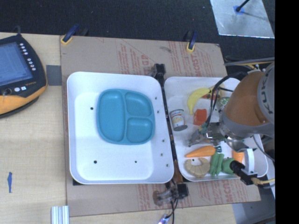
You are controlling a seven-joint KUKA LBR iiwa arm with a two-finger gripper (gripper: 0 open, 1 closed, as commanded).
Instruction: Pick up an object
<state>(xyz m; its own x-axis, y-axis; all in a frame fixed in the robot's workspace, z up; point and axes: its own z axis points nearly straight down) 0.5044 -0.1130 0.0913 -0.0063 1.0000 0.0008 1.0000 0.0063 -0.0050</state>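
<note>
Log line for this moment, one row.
arm over right bin | gripper low, above carrot | plate in left bin

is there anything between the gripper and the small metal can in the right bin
Nothing visible does. The small metal can stands alone on bare white bin floor, left of the gripper; the red block sits beside that path.
</note>
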